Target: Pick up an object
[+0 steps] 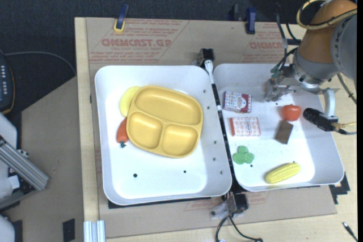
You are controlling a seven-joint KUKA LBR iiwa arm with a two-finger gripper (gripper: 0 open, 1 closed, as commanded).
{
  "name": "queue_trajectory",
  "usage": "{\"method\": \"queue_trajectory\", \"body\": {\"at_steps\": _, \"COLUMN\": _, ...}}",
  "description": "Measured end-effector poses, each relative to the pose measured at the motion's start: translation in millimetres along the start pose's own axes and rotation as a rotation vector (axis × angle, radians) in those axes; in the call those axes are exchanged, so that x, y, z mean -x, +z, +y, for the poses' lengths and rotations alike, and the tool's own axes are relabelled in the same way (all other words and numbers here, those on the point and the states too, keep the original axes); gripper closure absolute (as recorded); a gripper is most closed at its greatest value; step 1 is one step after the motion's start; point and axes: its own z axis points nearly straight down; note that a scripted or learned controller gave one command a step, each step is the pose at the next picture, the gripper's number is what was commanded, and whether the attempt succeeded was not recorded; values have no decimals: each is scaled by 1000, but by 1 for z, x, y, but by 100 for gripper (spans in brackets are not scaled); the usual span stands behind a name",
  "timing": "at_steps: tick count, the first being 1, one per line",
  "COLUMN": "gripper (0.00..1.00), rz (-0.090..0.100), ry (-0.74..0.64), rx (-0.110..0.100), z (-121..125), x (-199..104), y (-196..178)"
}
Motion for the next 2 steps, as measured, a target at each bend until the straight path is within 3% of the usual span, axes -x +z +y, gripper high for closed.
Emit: {"method": "queue_trajectory", "body": {"at_steps": 2, "gripper": 100, "rz": -2, "ry": 0, "rx": 6, "z": -6, "x": -3, "y": -112}}
